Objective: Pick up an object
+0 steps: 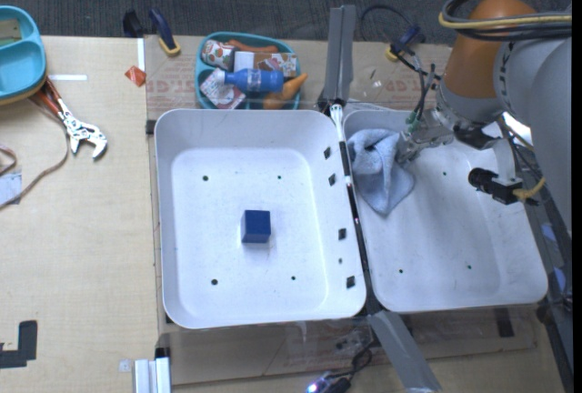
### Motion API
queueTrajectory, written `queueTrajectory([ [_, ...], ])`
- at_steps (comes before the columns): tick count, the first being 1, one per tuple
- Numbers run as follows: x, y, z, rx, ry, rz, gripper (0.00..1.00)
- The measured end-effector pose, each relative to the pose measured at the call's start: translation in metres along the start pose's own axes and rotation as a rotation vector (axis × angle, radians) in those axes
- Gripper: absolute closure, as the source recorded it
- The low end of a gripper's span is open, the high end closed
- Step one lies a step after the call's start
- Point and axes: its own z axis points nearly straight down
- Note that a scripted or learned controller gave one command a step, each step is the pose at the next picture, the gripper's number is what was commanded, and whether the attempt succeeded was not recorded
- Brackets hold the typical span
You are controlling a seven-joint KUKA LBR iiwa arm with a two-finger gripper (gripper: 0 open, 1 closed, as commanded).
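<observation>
On the bench (82, 227), two white bins (182, 227).

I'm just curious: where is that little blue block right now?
The blue block sits near the middle of the left bin, far from the gripper by the cloth.
</observation>
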Motion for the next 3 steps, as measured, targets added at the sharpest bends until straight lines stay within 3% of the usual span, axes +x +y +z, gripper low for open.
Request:
queueTrajectory([
  [1,0.025,-0.026,0.006,-0.006,0.000,0.112,1.00],
  [2,-0.016,-0.004,-0.060,-0.001,0.001,0.322,1.00],
  [3,-0.013,-0.033,-0.056,-0.001,0.002,0.276,1.00],
])
